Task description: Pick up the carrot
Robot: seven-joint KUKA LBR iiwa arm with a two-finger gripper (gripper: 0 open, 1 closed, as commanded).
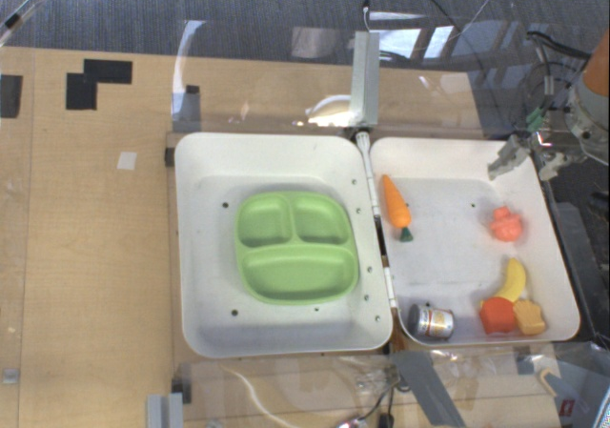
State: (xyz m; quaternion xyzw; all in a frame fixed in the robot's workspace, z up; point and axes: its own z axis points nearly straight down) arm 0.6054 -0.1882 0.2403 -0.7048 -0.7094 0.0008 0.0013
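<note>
So the hand [519,152] is hanging over the far right corner of the right bin [448,154], holding nothing, and I honestly can't tell how it's set. The carrot [396,204] lies well to the hand's left, against that bin's left wall, green tip pointing near. A pink fruit [507,225] sits just below the hand, with a banana [515,278] and can [434,321] further down. Green plate [296,247] is in the left bin [205,226].

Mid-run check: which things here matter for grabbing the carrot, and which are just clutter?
Part of the job:
carrot, by the right bin's left wall
gripper, above the right bin's far right corner

Just lying about:
green divided plate in the left bin
pink toy
banana
red toy
orange block
metal can
</note>
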